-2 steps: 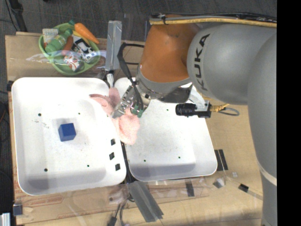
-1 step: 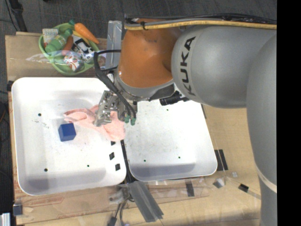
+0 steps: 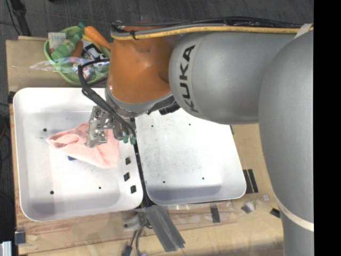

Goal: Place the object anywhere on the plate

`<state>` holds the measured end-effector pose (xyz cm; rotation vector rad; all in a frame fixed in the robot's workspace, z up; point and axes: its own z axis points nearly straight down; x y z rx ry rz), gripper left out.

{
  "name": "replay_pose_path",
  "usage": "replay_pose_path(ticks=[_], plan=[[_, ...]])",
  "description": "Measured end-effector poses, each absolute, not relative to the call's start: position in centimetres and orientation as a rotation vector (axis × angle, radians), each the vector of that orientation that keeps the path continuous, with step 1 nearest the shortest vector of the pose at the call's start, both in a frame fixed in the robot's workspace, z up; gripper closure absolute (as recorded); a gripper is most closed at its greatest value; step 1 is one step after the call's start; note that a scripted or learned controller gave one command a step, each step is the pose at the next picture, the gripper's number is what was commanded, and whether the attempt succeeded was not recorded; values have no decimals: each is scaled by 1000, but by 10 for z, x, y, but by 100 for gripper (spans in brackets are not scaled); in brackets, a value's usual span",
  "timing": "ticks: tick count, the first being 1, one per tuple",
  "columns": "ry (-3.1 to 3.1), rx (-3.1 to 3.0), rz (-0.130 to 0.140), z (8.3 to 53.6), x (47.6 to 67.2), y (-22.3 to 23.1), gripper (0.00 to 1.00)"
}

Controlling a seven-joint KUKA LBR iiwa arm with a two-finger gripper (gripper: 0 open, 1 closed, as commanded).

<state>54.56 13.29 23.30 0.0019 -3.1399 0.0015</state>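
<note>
Nearest to the camera, the front rims of two shallow white bins are seen, side by side on the bench. The right bin (image 3: 192,159) is partly covered from above by the large grey arm (image 3: 240,63), which reaches in from the right. In the left bin (image 3: 32,143) a pink cloth (image 3: 88,145) is lying, crumpled and spread flat on the floor of the bin, near its right wall. A small dark blue thing is seen at the lower edge of the cloth; what it is cannot be told.

Directly above the right part of the cloth the gripper (image 3: 98,129) is positioned, under the orange band (image 3: 138,63) of the wrist. Its metal tip is touching the cloth or is just over it. Whether the gripper is closed on the cloth cannot be told.

Further back, behind the left bin, a green bowl (image 3: 72,74) stands on the bench, filled with mixed small objects, among them an orange one.
</note>
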Motion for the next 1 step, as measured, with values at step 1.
replay_pose_path(ticks=[1], plan=[[-3140,1,2,233,546,133,0]])
